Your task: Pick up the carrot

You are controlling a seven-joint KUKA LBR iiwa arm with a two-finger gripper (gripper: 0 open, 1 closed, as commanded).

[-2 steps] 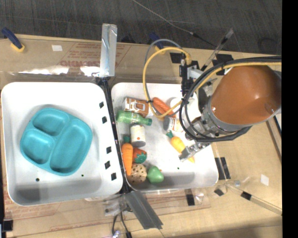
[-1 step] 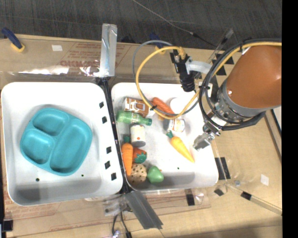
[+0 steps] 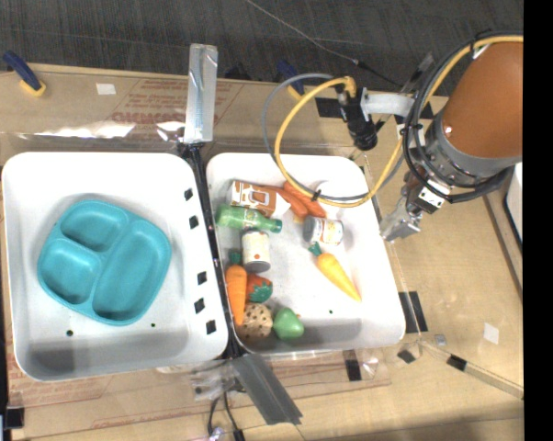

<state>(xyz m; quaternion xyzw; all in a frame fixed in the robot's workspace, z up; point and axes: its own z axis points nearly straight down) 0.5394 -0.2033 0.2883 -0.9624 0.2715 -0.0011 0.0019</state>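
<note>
Camera view: carrot (image 3: 236, 292) looks light, stiff, smooth; grasp mid-body. Gripper (image 3: 400, 225) state: cannot tell.

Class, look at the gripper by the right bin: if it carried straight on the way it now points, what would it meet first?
The gripper points down and left, just outside the right bin's wall. It would probably meet that rim first, then the yellow-orange cone-shaped toy inside; depth is unclear.

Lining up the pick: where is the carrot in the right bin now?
In the camera view, the carrot lies along the left wall of the right bin, pointing toward the near edge, beside the strawberry and below the small can.
</note>
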